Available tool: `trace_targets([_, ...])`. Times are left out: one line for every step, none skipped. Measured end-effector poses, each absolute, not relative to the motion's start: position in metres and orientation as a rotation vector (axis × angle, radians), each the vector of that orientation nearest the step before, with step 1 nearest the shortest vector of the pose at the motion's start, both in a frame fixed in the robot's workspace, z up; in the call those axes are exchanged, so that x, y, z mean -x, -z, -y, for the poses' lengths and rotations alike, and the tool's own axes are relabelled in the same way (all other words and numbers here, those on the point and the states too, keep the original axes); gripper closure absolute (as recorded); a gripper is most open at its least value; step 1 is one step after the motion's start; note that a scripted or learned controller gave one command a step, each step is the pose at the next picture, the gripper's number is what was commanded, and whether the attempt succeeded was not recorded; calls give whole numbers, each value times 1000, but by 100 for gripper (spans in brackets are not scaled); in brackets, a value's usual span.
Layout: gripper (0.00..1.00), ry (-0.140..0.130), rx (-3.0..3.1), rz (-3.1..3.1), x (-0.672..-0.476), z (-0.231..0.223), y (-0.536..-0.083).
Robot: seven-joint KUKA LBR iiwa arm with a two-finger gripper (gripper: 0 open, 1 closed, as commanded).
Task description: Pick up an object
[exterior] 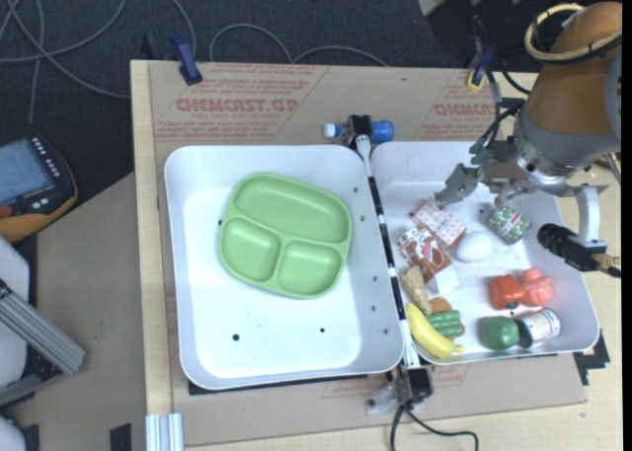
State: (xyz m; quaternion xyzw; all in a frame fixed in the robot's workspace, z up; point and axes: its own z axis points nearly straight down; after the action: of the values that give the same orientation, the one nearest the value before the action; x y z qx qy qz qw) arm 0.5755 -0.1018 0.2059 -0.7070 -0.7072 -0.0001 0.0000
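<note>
Hovering over the back of the right bin (583, 316), the gripper (482, 183) has its two fingers spread wide with nothing between them. Just below its left finger sits a small red-and-white carton (439, 224), and a second printed carton (423, 248) lies touching it on the near side. White egg-shaped object (474, 247) rests just right of these cartons. Green-and-white patterned can (508, 223) lies tilted under the gripper's right finger; whether they touch cannot be told. Nearer the front: an orange-red toy (519, 289), a green pepper (500, 333) beside a small labelled jar (540, 324), a banana (429, 333) along the bin's left wall, and a small green piece (446, 323) touching it. Left bin (197, 340) holds a light green divided plate (284, 235), lying flat, near its middle. Both bins sit on a cardboard-covered bench (158, 242).
</note>
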Motion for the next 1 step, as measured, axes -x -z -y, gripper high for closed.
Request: trace_targets([0, 0, 2224, 2222, -597, 146, -198])
